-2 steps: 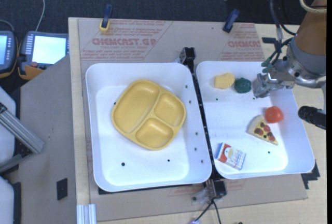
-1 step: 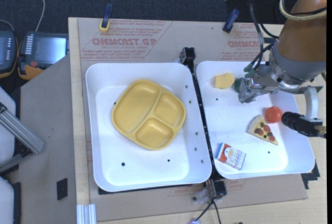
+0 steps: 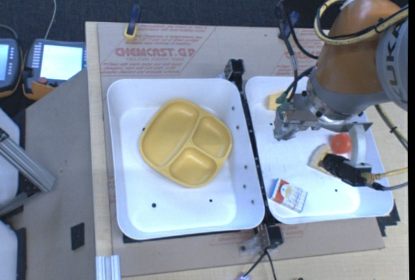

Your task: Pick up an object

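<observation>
From the camera above the bench, the grey and orange arm [image 3: 353, 45] reaches in over the right bin [image 3: 337, 204]. The gripper [image 3: 283, 129] hangs low near the back left part of that bin. It is seen from above, so I cannot tell if it is open or shut, and I see nothing held in it. A small yellow thing [image 3: 275, 102] lies just beside it, a bit nearer the back wall. A red thing [image 3: 340, 142] lies near it on the other side, and a tan thing [image 3: 317, 157] is close to the red one, partly hidden. A little box [image 3: 288, 195] with red and blue on it lies near the front of the bin. The big yellow plate [image 3: 187, 141] sits alone in the left bin [image 3: 130, 110], well apart from the gripper. I think the robot is picking a spot to grab, and nothing is lifted yet. Next it likely needs to line up over one thing, maybe the small yellow thing, go down around it, close and lift.
</observation>
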Controlling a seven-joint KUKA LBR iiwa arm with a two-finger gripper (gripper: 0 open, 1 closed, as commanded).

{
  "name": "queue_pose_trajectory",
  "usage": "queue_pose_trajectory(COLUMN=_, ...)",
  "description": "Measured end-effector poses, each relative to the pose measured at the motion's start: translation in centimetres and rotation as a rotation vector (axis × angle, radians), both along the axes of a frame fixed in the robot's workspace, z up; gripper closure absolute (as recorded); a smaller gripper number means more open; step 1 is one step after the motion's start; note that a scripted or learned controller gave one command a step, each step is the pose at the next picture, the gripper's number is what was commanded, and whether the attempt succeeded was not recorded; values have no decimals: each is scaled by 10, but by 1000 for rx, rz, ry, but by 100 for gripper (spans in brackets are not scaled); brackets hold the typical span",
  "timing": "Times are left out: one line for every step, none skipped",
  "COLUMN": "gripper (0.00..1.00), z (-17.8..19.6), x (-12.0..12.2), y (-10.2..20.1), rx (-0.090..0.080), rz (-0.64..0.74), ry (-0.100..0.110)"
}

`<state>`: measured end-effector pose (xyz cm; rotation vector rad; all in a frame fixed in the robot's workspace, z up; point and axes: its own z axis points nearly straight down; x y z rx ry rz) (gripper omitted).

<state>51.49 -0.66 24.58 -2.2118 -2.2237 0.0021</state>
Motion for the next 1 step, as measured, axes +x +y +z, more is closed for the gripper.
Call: queue_pose_trajectory(gripper=100, z=-8, x=-16, y=45, rx=0, rz=0, ry=0)
